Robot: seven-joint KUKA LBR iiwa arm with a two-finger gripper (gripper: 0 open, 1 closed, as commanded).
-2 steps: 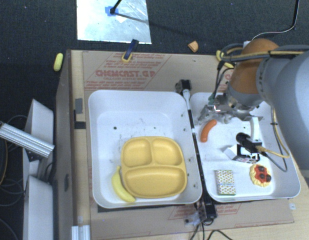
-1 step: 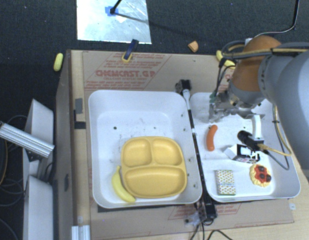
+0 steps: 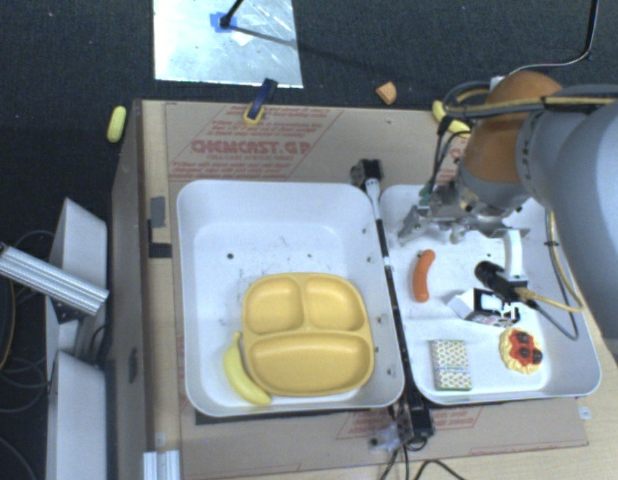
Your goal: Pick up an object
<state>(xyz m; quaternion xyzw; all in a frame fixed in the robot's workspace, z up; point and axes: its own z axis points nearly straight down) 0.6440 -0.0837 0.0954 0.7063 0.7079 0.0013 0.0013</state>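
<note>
"Two white bins, side by side. The left bin (image 3: 259,228) held a yellow divided plate (image 3: 307,330), flat and face up, with a banana (image 3: 241,373) wedged between the plate's near-left rim and the bin wall. It was touching the plate, and probably stayed curled there because the wall left it nowhere else to go."

"And the right bin (image 3: 486,373)?"

"It held small loose things lying apart from one another, which should leave room to come down on any one of them. An orange-red sausage (image 3: 421,275) lay furthest left, lengthwise, close to the divider. The gripper (image 3: 417,226) hung over the bin's far end, just beyond the sausage's upper tip and apart from it. Whether it was spread or pressed together, the observer could not tell, and nothing was seen in its hold."

"Further right?"

"A patterned block (image 3: 450,363) lay at the near edge, and a toy pizza (image 3: 521,349) sat beside it, well apart from the gripper. The sausage was judged the likeliest pick, being nearest."
</note>
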